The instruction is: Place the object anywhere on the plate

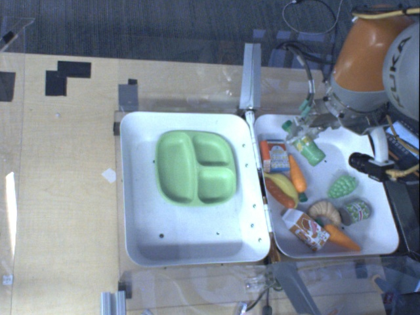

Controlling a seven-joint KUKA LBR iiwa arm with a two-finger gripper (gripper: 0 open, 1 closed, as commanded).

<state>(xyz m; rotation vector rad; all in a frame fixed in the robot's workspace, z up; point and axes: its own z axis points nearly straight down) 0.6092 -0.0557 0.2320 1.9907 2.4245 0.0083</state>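
Left bin (138, 241): open white floor all round the green plate (195, 167), widest along the near side.
Plate: its three compartments lie bare.
Divider (250, 77): a metal post stands between the bins at the far edge.
Right bin (387, 238): crowded; carton (306, 230), carrots (342, 237), banana (282, 186) and green bottle (310, 151) lie close together, with little passage.

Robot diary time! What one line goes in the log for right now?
stage: picking | pincer: over right bin, at green bottle | green plate: left bin, nothing on it | placed: no
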